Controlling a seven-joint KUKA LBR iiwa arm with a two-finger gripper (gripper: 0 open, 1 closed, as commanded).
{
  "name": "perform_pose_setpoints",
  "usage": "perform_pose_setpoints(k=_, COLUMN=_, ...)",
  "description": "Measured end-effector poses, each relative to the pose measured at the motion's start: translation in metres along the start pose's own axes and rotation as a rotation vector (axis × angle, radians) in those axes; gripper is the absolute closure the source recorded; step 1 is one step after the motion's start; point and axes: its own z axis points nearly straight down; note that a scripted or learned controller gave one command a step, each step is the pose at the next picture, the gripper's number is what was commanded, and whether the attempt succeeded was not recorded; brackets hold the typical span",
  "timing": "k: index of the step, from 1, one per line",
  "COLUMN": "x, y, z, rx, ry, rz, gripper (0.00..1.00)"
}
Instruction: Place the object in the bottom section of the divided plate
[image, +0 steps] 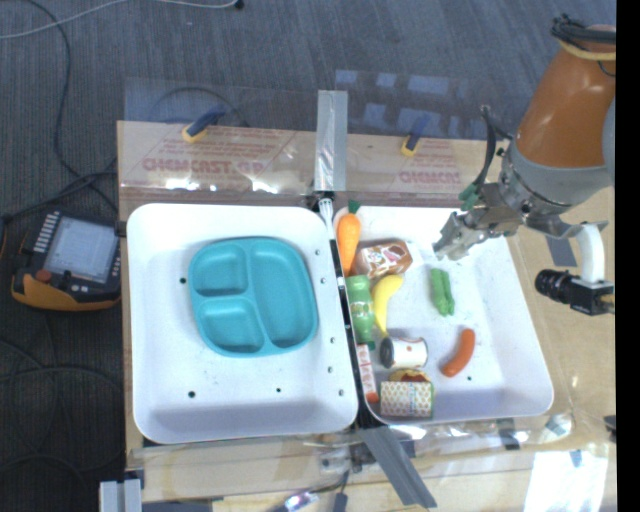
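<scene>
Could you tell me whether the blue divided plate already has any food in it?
No, the blue divided plate has three bare sections.

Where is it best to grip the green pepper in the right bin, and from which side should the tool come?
Grip the pepper across its middle, coming straight down from above. It lies flat and long, running roughly up-down in the view, apart from the banana and sausage, so both long sides look free for the tool.

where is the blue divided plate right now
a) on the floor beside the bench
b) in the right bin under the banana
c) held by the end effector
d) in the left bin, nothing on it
d: the blue divided plate lies in the left bin with all its sections bare, while the banana lies in the right bin.
</scene>
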Motion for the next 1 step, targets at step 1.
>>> perform_pose_setpoints(k=1, x=-0.0008, y=-0.0754, z=-0.0004, rx=0.001, ry=0.004, rz=0.210, gripper=1.00)
